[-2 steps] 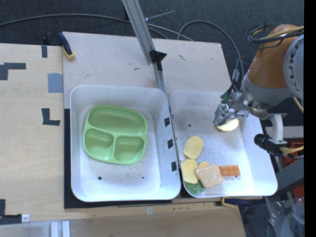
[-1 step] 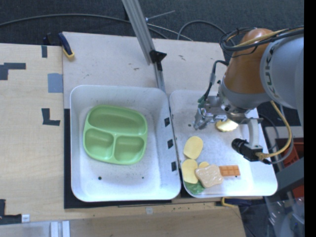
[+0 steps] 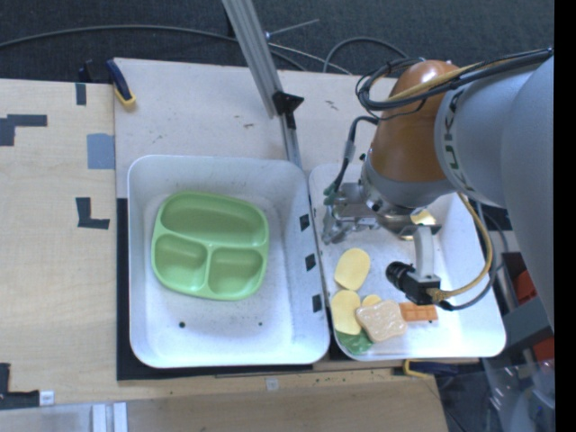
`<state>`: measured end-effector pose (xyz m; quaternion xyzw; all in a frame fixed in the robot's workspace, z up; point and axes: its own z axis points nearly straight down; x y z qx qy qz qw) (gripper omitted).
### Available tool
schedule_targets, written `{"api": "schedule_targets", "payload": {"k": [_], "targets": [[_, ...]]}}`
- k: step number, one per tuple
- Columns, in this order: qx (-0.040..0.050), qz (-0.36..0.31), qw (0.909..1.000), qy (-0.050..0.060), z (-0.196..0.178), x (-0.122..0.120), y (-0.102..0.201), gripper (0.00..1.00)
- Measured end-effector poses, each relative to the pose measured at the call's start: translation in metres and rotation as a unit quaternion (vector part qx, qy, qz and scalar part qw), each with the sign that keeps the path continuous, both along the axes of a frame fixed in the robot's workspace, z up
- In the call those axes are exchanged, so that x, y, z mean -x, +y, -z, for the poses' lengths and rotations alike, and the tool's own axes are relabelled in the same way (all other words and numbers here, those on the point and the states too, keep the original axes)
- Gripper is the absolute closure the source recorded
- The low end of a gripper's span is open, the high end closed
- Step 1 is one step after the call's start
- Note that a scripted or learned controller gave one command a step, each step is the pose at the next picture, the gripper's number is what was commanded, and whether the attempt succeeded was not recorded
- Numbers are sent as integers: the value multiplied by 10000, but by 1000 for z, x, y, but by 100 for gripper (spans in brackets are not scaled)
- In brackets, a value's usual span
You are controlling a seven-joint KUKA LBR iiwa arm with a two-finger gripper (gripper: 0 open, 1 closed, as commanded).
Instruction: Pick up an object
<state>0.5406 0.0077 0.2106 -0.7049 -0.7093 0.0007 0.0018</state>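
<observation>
Okay, starting at the near edge of the right bin (image 3: 470, 324): there's my cluster of toy food in its near-left corner. A tan bread slice (image 3: 382, 320) lies on top of a green piece (image 3: 354, 341), an orange chunk (image 3: 418, 312) sits just beside the bread toward the bin's middle, and a round yellow slice (image 3: 346, 308) touches the bread on the side nearer the bin's left wall. A bit farther in along that wall I've got a second yellow slice (image 3: 353, 267), lying flat and on its own. Just beyond that one, over the left half of the right bin, hangs the gripper (image 3: 339, 220). From this angle I can't tell whether the claw is spread or pressed together, and I see nothing in it. The grey arm (image 3: 504, 133) with its orange band (image 3: 409, 142) covers the bin's far half. Left of the right bin, the left bin (image 3: 137, 268) holds a green divided plate (image 3: 211, 244). Beyond the right bin's far-left corner, a metal pole (image 3: 255, 43) slants away.
</observation>
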Motion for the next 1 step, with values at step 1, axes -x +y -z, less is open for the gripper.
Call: {"api": "schedule_targets", "payload": {"k": [1], "targets": [[1,-4,10000,-1,4,3,48,100]]}}
